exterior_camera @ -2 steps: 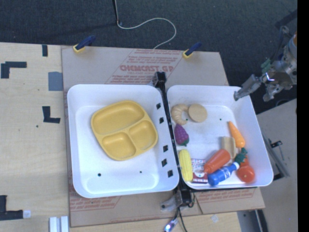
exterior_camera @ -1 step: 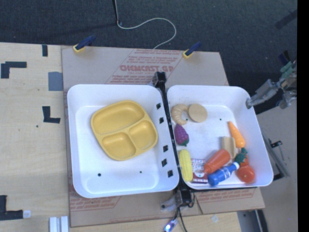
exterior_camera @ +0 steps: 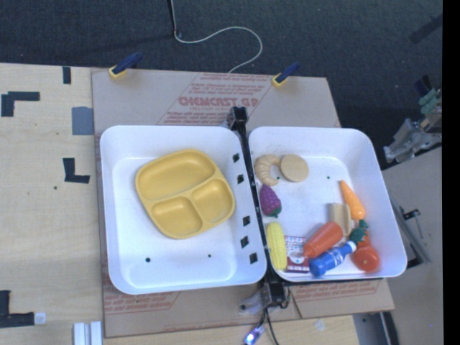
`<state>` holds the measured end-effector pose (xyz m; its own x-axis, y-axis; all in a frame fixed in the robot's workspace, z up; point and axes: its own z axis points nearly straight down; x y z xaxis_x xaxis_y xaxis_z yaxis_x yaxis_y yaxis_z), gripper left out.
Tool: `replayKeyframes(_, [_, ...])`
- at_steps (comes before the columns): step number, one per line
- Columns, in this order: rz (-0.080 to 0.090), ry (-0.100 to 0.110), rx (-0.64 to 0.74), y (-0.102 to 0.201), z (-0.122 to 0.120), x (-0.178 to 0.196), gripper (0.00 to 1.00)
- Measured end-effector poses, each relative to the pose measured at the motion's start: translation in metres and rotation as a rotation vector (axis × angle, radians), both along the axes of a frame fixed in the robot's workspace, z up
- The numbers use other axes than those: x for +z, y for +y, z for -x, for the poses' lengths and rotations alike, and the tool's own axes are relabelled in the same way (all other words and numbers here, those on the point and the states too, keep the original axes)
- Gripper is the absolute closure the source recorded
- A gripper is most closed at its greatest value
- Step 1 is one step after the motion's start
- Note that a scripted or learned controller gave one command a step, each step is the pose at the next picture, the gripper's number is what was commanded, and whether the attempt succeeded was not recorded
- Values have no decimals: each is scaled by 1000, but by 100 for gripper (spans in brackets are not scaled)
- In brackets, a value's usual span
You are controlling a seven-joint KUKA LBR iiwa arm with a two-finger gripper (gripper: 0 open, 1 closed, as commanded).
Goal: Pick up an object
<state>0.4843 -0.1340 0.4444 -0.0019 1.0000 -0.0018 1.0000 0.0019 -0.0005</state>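
Note:
The right bin (exterior_camera: 359, 149) holds several toy foods. A croissant (exterior_camera: 267, 168) and a round tan biscuit (exterior_camera: 294, 167) lie at its far left. A purple bunch of grapes (exterior_camera: 270, 201) and a yellow corn cob (exterior_camera: 276, 244) lie along the left wall. At the near right, packed together, are a small orange carrot (exterior_camera: 352, 200), a tan block (exterior_camera: 338, 215), a larger orange carrot (exterior_camera: 323, 239), a blue bottle (exterior_camera: 332, 259), a red tomato (exterior_camera: 366, 259) and a red-and-white packet (exterior_camera: 295, 246).
The left bin (exterior_camera: 122, 250) contains a yellow three-compartment plate (exterior_camera: 183, 192). Both bins rest on a cardboard sheet (exterior_camera: 208, 99) held by two blue-and-yellow clamps (exterior_camera: 126, 65). A white cable (exterior_camera: 215, 34) loops behind. Grey hardware (exterior_camera: 413, 135) stands at the right edge.

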Motion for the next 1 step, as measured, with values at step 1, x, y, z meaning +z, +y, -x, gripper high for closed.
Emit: replayKeyframes(1, [-1, 2, -6, -59, 1, -29, 100])
